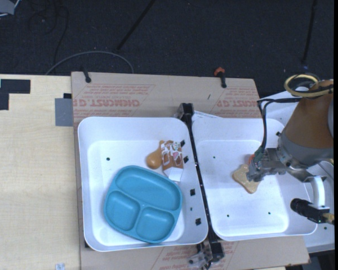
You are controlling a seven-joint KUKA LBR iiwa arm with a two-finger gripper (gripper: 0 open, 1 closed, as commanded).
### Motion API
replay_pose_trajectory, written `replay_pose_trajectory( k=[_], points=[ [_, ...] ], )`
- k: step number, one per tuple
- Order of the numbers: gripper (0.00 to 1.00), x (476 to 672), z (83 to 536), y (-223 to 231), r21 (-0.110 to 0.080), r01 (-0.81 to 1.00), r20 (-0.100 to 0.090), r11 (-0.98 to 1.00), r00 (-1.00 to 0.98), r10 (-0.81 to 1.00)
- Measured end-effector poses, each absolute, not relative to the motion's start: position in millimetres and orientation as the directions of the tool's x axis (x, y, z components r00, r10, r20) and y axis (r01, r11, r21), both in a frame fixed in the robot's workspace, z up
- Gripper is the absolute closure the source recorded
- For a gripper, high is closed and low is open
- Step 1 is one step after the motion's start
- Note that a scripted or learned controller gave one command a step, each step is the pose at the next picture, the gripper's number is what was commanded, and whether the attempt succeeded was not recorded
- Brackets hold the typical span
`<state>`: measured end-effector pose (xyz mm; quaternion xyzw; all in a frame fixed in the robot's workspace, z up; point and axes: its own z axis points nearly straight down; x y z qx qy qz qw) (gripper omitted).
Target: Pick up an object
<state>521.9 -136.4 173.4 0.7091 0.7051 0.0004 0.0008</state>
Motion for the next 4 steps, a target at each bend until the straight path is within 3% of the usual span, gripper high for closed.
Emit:
replay_pose_trajectory(
  k=[2, 4],
  points=[
    [1.0, 529.1, 274.3, -128.3, 0.002, 1.0, 0.0, 0.001, -0.001, 1.0],
    [1.0, 528.1, 257.5, -37.2, -0.005, 1.0, 0.002, 0.004, -0.004, 1.0]
  ],
)
